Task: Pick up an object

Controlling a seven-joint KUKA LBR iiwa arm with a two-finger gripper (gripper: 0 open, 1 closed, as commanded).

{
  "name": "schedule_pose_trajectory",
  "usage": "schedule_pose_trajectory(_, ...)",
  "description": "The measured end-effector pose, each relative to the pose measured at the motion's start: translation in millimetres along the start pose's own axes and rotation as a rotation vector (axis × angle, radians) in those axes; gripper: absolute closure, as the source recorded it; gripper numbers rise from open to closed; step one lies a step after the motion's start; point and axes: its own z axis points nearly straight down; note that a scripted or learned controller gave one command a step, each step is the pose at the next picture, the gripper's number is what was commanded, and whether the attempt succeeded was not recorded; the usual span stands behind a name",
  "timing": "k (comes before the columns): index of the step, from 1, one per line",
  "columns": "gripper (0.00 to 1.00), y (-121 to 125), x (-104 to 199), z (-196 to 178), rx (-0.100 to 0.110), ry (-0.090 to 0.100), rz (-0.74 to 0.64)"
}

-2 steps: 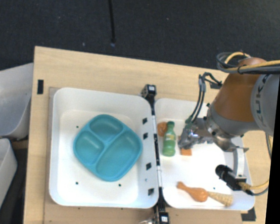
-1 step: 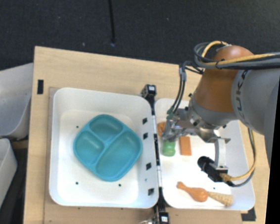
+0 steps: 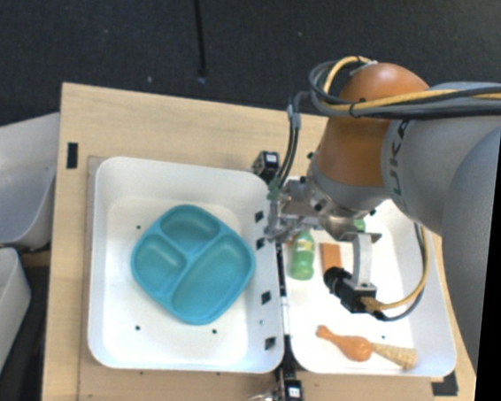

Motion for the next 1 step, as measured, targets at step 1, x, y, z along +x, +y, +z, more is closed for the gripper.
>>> schedule_pose_trajectory(1,1.0,-2.1,51.6,8.2,0.003,-0.001,0.001)
